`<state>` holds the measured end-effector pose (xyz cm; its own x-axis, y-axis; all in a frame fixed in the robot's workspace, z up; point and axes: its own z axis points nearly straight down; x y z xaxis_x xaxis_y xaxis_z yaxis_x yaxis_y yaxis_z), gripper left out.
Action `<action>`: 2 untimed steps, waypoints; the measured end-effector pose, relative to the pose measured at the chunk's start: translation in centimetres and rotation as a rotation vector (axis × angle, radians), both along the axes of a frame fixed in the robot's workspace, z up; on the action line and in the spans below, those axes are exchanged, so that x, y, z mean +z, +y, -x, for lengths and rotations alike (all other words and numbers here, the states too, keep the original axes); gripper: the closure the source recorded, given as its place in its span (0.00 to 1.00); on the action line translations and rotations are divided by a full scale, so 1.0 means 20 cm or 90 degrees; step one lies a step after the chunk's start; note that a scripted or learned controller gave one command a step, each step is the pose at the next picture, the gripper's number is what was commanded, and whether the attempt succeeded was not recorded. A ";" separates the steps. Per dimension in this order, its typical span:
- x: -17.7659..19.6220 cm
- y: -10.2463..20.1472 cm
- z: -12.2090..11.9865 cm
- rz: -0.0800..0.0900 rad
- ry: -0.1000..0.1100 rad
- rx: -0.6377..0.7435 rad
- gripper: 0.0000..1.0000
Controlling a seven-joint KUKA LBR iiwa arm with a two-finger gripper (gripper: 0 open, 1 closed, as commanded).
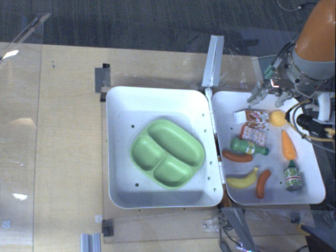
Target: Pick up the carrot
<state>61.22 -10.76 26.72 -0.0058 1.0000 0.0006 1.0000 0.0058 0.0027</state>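
A green tray (167, 152) with three dips is seen in the left bin (121, 140), well off to the left of the tool (273, 85). The right bin (223, 114) is packed with toy food. A red sausage (237, 157) and a yellow banana (242, 180) are found below and left of the tool. A green bottle (250, 147) is laid just above the sausage, with a small red and white packet (255, 127) over it. A second red sausage (262, 183) is beside the banana. A yellow lemon (277, 118) is seen just below the tool.

The carrot (288, 145) is found lower down, past the lemon, a bit to the right of the tool. Its long side is pointed up and down the bin, with the thin end at the top by the lemon. A small bottle (293, 176) is stood near its fat end.

The tool is hung over the top edge of the right bin, near the carrot but apart from it. Whether it is wide or narrow cannot be told. Nothing is seen held in it.
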 end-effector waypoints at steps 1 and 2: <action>-0.42 -0.19 0.49 0.001 -0.001 0.266 0.00; -0.31 -0.49 0.61 0.003 -0.003 0.239 0.00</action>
